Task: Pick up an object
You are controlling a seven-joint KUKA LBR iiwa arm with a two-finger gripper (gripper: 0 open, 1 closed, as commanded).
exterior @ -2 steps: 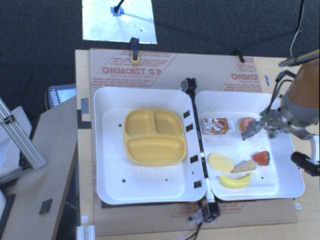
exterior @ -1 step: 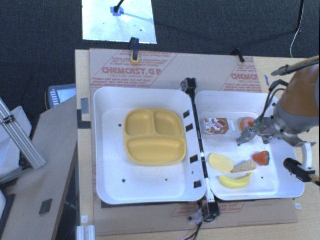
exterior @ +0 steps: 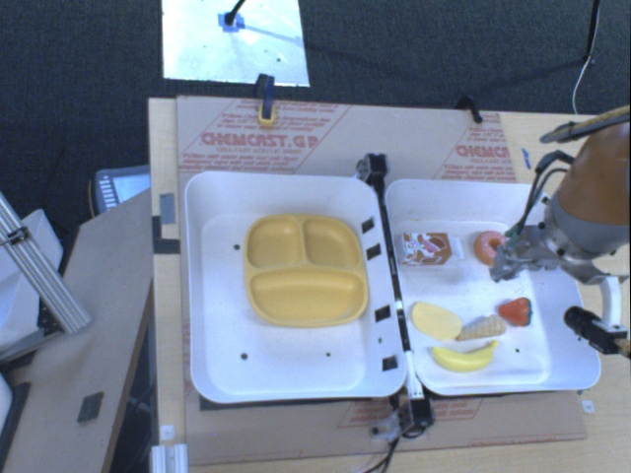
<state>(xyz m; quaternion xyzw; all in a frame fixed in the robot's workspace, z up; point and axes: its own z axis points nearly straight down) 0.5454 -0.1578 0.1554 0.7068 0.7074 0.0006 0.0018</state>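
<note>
Left shallow white plastic bin: yellow three-compartment plastic tray, flat at centre, apparently a drop-off spot. Right shallow white plastic bin: pick candidates spread apart for reach — brown-and-white printed packet, pale yellow disc, yellow toy banana, pink ring doughnut, tan cone, red strawberry-like piece. Two-finger gripper: low beside doughnut, nothing visibly held, opening impossible to tell.

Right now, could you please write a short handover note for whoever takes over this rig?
Gripper: low in the right bin, beside the doughnut; nothing seen held.
Right bin: snack packet, strawberry, cone, yellow disc, banana.
Left bin: yellow divided tray.
Done: nothing lifted.
Left: grasp one item and raise it.
</note>
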